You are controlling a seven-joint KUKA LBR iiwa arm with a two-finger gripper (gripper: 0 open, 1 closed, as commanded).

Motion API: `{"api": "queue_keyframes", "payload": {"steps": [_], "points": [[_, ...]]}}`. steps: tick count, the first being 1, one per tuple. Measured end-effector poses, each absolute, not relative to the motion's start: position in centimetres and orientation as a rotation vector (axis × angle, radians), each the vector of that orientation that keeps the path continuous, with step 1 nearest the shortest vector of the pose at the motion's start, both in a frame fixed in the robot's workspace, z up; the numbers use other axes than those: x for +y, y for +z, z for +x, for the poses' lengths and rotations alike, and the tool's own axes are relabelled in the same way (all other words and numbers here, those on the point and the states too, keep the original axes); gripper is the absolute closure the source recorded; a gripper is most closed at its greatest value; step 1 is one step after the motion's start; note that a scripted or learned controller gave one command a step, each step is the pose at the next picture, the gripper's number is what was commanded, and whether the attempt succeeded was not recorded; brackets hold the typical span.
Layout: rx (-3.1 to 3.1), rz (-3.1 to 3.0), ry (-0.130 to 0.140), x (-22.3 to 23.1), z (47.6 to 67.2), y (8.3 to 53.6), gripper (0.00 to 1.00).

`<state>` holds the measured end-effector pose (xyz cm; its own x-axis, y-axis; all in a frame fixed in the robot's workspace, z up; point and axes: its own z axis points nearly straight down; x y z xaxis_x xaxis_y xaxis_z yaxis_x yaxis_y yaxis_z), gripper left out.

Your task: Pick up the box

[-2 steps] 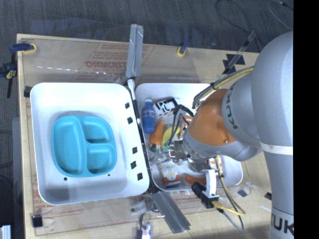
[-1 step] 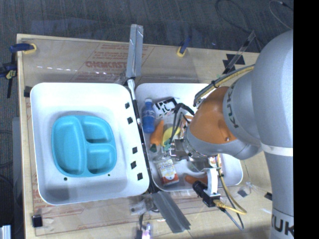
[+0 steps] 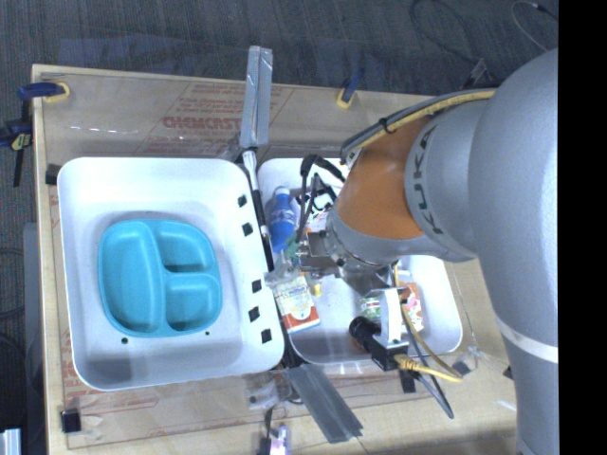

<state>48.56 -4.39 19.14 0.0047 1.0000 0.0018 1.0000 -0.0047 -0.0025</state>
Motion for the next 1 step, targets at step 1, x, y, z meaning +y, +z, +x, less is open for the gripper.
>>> {"api": "queue_keyframes", "payload": {"steps": [1], "points": [[-2.219,-2.216,0.003,-4.35,48.63,20.03,1.0]]}}
